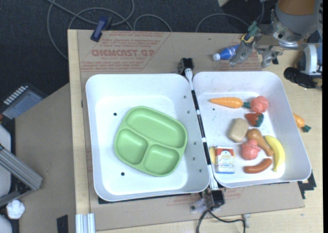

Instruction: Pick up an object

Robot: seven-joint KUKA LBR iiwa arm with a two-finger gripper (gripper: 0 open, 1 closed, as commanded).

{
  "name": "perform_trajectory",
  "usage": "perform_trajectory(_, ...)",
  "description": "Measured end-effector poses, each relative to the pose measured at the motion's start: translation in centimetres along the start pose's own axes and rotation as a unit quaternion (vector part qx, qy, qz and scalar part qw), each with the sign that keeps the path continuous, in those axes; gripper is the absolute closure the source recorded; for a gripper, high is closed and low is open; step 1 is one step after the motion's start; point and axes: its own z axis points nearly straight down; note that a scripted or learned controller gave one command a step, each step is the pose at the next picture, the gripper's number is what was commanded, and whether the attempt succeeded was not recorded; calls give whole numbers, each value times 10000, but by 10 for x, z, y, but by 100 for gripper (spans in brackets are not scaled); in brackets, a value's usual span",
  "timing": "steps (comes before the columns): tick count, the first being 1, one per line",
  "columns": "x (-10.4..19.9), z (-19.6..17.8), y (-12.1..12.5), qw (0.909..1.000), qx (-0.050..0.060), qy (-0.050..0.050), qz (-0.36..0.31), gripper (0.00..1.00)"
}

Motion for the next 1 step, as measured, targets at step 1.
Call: perform_trajectory(1, -16, 171, -33, 10000, -54, -13, -1, 0)
